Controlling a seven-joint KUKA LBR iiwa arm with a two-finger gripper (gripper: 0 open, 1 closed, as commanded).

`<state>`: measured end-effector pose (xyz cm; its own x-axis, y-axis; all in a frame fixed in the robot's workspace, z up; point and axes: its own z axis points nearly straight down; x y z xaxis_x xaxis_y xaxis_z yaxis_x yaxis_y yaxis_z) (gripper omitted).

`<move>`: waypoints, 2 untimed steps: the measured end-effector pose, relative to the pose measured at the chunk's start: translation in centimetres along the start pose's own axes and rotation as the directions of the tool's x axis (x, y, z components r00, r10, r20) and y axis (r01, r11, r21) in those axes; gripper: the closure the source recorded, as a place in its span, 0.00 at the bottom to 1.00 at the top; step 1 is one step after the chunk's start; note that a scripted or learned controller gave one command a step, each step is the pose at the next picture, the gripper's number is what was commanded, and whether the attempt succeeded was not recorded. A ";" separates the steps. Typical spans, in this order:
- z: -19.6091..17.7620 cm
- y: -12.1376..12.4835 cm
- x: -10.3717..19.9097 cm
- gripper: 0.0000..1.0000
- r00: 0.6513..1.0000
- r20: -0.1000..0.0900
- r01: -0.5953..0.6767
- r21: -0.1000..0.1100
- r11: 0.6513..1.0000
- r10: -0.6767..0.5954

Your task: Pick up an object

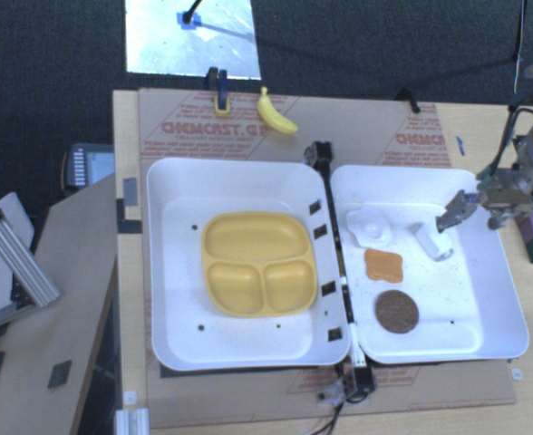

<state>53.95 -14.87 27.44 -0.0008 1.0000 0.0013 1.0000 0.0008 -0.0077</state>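
Note:
The right bin (493, 333) holds a small white cylinder (432, 242), a flat white piece (371, 228), an orange wavy-edged piece (383, 264) and a brown round disc (397, 311). My gripper (464, 216) hangs over the bin's upper right part, just above and to the right of the white cylinder. Nothing shows in its grasp. The arm's wrist (529, 184) comes in from the right edge.
In the left bin (171, 333) lies a yellow divided plate (253, 263). A toy banana (276, 114) and a yellow clamp (221, 98) rest on the cardboard behind the bins. A black divider with clips (332, 243) runs between the bins.

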 end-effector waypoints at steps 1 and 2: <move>-0.5 0.2 0.0 0.00 1.000 0.002 0.002 -0.010 1.000 -0.002; 5.3 0.1 1.0 0.00 1.000 0.000 0.001 -0.005 1.000 -0.001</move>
<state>54.00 -13.91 22.17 -0.0021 1.0000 0.0011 1.0000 0.0021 -0.0030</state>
